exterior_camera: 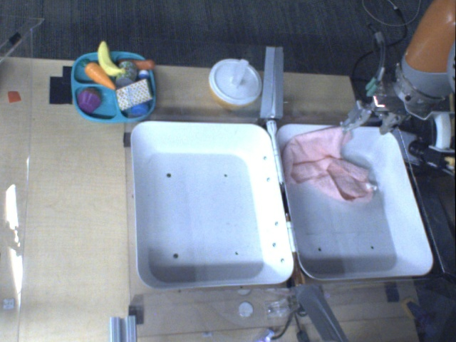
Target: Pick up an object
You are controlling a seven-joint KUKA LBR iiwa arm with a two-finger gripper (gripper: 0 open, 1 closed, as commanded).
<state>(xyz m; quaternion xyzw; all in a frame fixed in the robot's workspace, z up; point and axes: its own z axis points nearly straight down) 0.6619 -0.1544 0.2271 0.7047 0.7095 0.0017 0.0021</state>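
The grey arm with its orange band [433, 38] reached in from the right, and its gripper [370, 117] hung over the back edge of the right-hand shallow white bin [370, 258]. Its fingers [354, 118] were spread apart with nothing between them. Just beside and below the fingers, a crumpled pink cloth [326, 166] lay in the back left part of that bin, one corner rising toward the gripper. The left-hand white bin [203, 262] stood alongside, touching the other along a grey divider rail [271, 84]. Behind it on the wooden surface [64, 212] sat a white lidded round container [234, 83] and, well apart to the left, a blue compartment tray of toy food [112, 84].
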